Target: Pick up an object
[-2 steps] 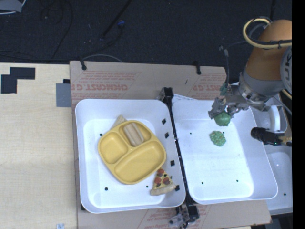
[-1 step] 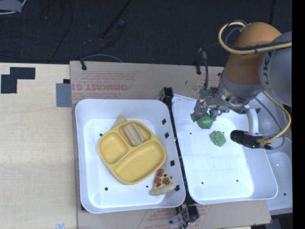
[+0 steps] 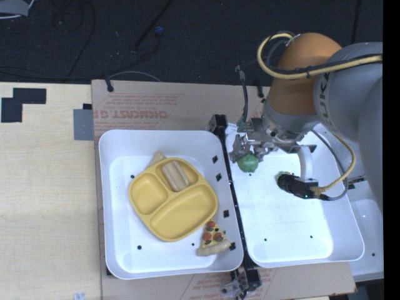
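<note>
We see the gripper (image 3: 245, 153) low in the right bin (image 3: 300, 242), its fingers clamped on a green object (image 3: 249, 163).

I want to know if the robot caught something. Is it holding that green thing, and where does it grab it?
It cannot be told. The gripper is right over the small green object in the right bin, but the view does not show a hold.

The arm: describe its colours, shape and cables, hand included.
The arm has a rounded grey shell with an orange band above the wrist. Yellow cables loop over it and trail down its side. The hand is small, dark metal and two-fingered.
</note>
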